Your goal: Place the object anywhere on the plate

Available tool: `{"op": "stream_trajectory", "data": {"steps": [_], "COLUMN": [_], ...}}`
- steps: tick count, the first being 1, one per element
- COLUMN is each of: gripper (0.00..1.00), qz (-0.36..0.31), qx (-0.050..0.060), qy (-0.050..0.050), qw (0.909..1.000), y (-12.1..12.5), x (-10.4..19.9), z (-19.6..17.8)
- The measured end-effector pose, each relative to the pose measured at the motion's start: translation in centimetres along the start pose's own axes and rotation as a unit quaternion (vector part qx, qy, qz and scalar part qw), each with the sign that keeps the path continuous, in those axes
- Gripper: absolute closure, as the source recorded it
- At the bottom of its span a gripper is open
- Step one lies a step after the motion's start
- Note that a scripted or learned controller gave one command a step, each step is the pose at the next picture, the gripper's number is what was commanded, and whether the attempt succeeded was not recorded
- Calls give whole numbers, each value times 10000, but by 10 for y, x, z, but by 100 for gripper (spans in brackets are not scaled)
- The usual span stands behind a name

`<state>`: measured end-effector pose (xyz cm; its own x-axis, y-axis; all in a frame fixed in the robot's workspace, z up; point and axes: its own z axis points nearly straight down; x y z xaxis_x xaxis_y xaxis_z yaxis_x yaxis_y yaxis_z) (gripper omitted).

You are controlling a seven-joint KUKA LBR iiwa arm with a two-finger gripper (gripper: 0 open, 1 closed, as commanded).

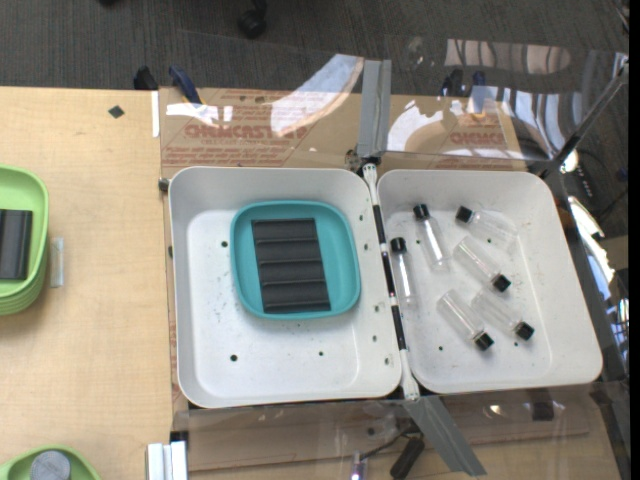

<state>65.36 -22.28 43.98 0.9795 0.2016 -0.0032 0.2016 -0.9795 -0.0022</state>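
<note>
Pick not begun: vials (470,268) lie loose in rt bin (560,358), plate (345,268) in left bin. Gripper state: can't tell. Next: grab one vial, carry to plate.

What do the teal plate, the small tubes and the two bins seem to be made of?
The teal plate looks like matte moulded plastic: even colour, rounded rim. Its dark ribbed insert may be rubber or foam. The tubes are see-through, so glass or clear plastic, with black caps. The bins look like glossy white plastic, faintly speckled.
</note>
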Motion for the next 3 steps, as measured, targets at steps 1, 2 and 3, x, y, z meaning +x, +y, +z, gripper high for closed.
{"op": "stream_trajectory", "data": {"steps": [1, 2, 3], "gripper": [0, 0, 0], "qz": [14, 21, 24], "qx": [0, -1, 2], "qy": [2, 3, -4], "qw": [10000, 10000, 10000], "y": [1, 1, 1], "x": [0, 0, -1], "z": [0, 0, 0]}}
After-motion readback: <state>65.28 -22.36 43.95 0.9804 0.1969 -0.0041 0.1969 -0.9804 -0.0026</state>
